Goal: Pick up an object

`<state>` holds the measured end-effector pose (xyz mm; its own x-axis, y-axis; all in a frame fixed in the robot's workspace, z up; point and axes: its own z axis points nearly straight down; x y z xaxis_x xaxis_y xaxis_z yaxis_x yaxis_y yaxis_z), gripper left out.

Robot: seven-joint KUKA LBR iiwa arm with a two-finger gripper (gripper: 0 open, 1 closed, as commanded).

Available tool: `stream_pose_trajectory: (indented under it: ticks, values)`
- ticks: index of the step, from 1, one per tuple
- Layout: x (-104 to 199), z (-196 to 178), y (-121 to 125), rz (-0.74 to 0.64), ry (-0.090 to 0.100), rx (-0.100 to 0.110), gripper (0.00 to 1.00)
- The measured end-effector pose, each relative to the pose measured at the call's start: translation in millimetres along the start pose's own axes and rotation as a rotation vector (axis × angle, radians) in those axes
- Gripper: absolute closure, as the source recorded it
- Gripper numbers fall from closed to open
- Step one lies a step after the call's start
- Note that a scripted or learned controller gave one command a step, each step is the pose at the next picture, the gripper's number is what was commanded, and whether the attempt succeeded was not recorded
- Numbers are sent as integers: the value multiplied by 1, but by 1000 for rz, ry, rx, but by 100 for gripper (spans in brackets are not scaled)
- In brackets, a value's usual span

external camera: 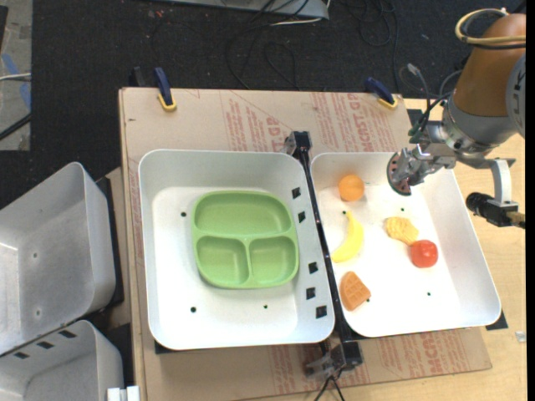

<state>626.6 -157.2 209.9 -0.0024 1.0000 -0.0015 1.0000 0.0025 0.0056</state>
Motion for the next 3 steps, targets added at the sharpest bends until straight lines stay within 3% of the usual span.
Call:
stream_pose_trajectory:
  ticks: [3]
  values:
    - [150, -4, -34, -3, 2, 8, 100]
